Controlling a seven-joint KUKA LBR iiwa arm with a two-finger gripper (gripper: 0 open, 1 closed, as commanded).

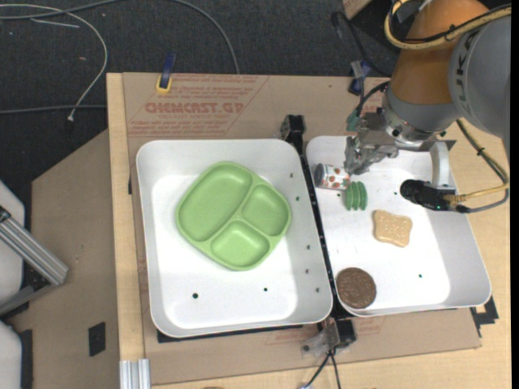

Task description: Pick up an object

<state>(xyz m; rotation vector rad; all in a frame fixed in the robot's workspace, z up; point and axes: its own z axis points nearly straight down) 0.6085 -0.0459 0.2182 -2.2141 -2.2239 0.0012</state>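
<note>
Objects for picking are lying in the right white shallow bin [454, 290]: a small green ridged item [355, 195], a tan bread-slice-shaped piece [392, 228], a round brown disc [356, 287] and a small white packet with red print [329, 177]. The green ridged item is sitting in the bin's upper left part, just beside the white packet, which is lying close to the wall shared with the other bin. The tan piece is resting near the middle of the bin, a little to the right of and below the green item, apart from it. The brown disc is lying at the near left corner of that bin, touching or almost touching the rim. The left white shallow bin [162, 282] is holding a light green plastic divided plate [233, 215] with three compartments, sitting near the bin's middle and turned at an angle. The grey arm with the orange band [434, 51] is reaching in from the right, and its two-finger gripper [357, 164] is hanging just above the green ridged item and beside the white packet; whether the jaws are spread or pressed together I cannot tell at this angle. Both bins are resting on a brown cardboard sheet with red lettering [195, 104].
</note>
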